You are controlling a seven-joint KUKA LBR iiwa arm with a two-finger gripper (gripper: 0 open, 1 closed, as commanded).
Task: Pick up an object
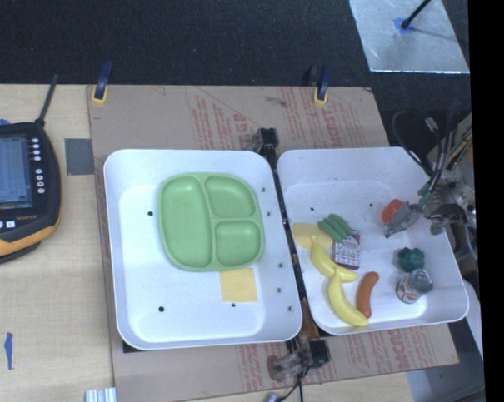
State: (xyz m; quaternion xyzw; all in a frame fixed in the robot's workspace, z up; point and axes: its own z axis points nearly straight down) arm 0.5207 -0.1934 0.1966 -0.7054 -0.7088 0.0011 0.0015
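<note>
Presently, one gripper (405, 218), entering over the right edge of the right bin (317, 164), low over its floor. How far it is open, and whether it has hold of anything, cannot be told.
- Small orange-red piece (392, 209): right at the gripper's tip; contact unclear.
- Dark green lump (410, 258): just below the gripper.
- Small can (412, 286): further below.
- Sausage (367, 293): below and to its left.
- Green vegetable (336, 226), red-and-white packet (347, 252), two bananas (335, 280): to its left.
- Left bin (129, 243), well to its left, containing a green divided plate (209, 220) and a yellow square (238, 285).
</note>
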